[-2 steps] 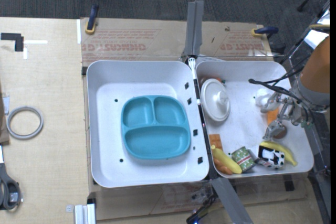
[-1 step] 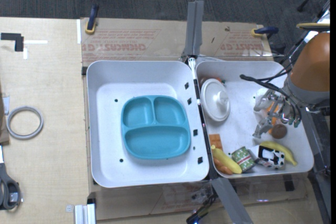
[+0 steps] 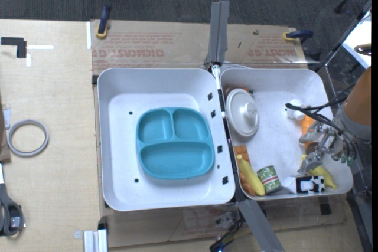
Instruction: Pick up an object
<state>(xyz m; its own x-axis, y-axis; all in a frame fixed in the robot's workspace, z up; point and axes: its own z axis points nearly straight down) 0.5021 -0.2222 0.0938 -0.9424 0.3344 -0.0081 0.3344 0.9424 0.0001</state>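
Note:
My gripper (image 3: 314, 148) hangs low over the right side of the right bin (image 3: 277, 82), reaching in from the right edge. Just behind it lie a small orange object (image 3: 307, 125) and a small white piece (image 3: 297, 113). A white round lid with a knob (image 3: 243, 113) rests against the bin's left wall. Near the front left of that bin lie a green can (image 3: 269, 179) on its side and a yellow banana (image 3: 247, 174) beside an orange piece (image 3: 241, 154). I see nothing held in the gripper.
The left bin (image 3: 118, 127) holds a blue divided plate (image 3: 175, 143). A grey ring (image 3: 26, 137) and scissors (image 3: 10, 216) lie on the bench at far left. A grey divider bar (image 3: 218, 32) stands behind the bins.

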